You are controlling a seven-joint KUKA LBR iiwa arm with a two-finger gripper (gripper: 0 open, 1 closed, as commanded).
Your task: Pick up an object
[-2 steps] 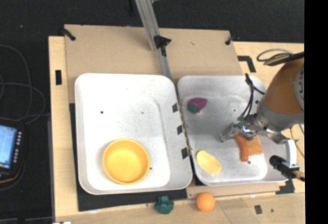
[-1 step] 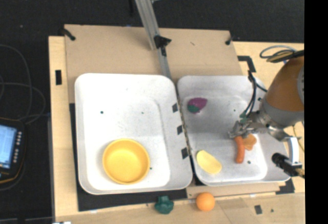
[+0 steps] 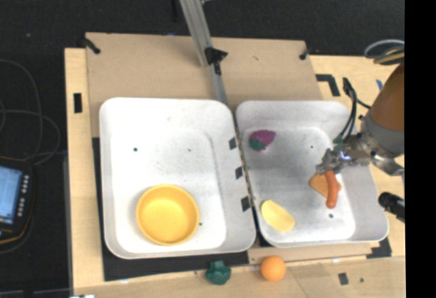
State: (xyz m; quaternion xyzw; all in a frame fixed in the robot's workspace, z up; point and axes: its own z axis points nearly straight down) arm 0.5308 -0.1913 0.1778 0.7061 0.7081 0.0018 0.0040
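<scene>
Right bin, toward its right wall: an orange, carrot-like soft toy lies flat on the floor, the likely pick target since the gripper sits right at its upper end. Gripper comes in from the right on the grey arm with orange band, angled down toward the toy. Contact looks probable but the tip area is too small and blurred to confirm a grasp, and I can't tell its opening state. Toy appears to rest on the bin floor, not lifted. Same bin also has a pale yellow flat piece near the front and a purple-and-green lump at the back, both well apart from the gripper. Left bin holds a yellow round bowl. An orange ball and a green small object sit on the bench in front of the bins.
</scene>
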